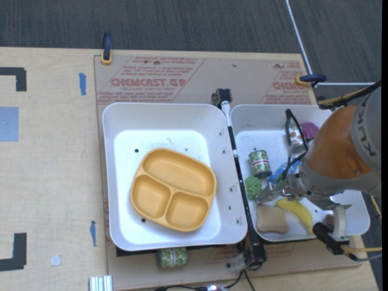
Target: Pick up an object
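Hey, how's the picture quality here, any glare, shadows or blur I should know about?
In the camera view the light is even and soft; the left bin shows mild brightness on its white floor and a faint shadow beside the yellow divided plate; small items under the arm in the right bin look slightly soft.

The tabletop (48, 180) is of light wood, with black corner marks and small blue tape pieces on its left part. A brown board with red printed letters (182, 77) lies on it, held by a yellow and blue clamp (107, 47) at its far left corner. Behind the tabletop the floor has dark grey carpet (182, 11). The light is even and soft.
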`<act>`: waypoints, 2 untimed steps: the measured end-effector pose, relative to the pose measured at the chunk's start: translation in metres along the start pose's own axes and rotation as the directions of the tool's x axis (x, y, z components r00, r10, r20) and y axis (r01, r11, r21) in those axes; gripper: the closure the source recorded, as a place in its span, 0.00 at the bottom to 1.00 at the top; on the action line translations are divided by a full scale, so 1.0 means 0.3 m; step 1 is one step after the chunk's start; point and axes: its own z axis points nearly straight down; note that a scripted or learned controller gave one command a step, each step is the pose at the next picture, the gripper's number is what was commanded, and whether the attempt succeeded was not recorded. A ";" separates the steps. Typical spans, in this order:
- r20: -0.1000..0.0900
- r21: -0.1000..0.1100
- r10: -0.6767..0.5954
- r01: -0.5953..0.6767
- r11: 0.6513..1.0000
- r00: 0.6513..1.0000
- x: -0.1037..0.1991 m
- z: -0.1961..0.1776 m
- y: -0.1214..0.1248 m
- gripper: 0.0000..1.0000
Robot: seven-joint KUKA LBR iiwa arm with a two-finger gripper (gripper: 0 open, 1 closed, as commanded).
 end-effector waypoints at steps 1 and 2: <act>0.001 -0.007 0.000 0.000 1.000 1.000 0.000 -0.036 0.008 1.00; -0.005 0.006 -0.004 0.004 1.000 1.000 0.181 -0.328 -0.002 1.00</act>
